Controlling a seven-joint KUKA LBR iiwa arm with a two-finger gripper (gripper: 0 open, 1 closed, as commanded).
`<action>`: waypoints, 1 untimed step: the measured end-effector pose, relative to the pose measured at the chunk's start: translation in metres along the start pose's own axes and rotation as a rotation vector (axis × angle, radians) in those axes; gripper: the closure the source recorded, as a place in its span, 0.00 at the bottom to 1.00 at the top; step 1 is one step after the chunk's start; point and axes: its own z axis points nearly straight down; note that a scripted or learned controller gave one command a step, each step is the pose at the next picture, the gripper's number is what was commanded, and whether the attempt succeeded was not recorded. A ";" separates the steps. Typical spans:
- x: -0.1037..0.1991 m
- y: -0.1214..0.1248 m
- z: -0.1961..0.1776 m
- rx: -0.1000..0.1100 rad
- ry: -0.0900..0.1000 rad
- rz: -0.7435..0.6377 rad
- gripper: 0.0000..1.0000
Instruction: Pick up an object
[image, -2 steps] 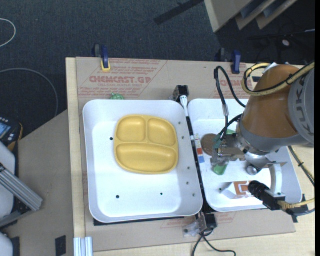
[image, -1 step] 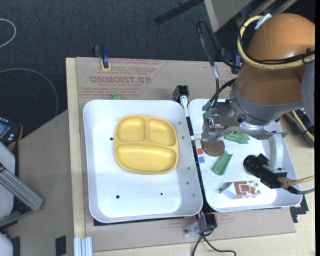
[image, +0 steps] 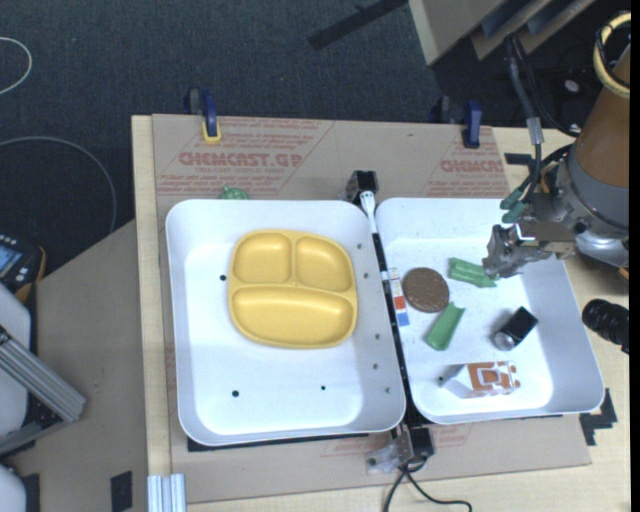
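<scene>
The gripper (image: 503, 262) hangs low over the right bin (image: 560, 385), just beside a small green piece (image: 470, 273) near the bin's back half. Whether the gripper is parted or closed I cannot tell. That green piece looks light, stiff and a bit slick; a pinch across its narrow width would likely suit it. Near it lie a brown disc (image: 425, 288), a second green block (image: 444, 327), a black cylinder (image: 515, 327) and an orange-and-white packet (image: 487, 379). The left bin (image: 200, 400) holds a yellow tray (image: 293, 288) with 3 sections. The arm's body is cut off at the right
</scene>
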 end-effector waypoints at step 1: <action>-0.053 -0.003 0.101 0.017 0.002 -0.001 1.00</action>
